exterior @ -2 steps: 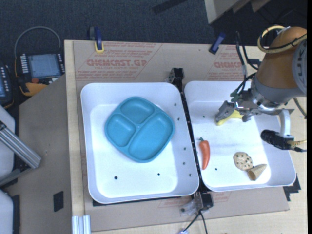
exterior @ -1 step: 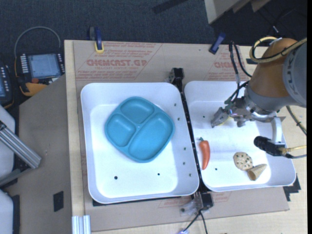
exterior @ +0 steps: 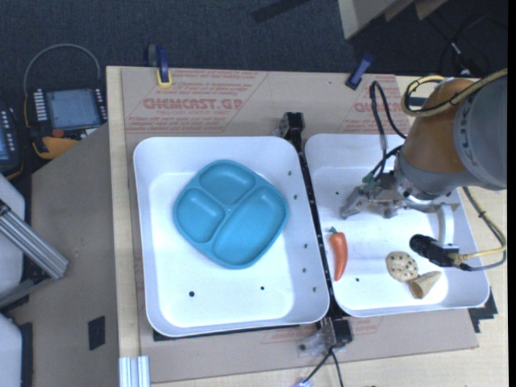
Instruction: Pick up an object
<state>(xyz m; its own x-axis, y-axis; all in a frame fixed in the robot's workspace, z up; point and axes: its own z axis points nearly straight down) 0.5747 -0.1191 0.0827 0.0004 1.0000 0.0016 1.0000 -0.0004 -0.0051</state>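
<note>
Currently in right bin (exterior: 347,164): end effector (exterior: 355,206) over bare floor, grip state indeterminable. Pepper (exterior: 339,252) along left wall, apart from end effector. Slice (exterior: 400,264) and wedge (exterior: 426,283) side by side near front. Plate (exterior: 231,213) in left bin (exterior: 177,289).

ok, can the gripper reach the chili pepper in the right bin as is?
Likely yes: the chili pepper lies uncovered near the right bin's left wall, with the gripper close by.

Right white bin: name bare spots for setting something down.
Free: far-left corner of the right white bin, beyond grey gripper, and floor between red chili pepper and round tan holed slice. Crowded: near-right corner, slice beside tan wedge.
</note>
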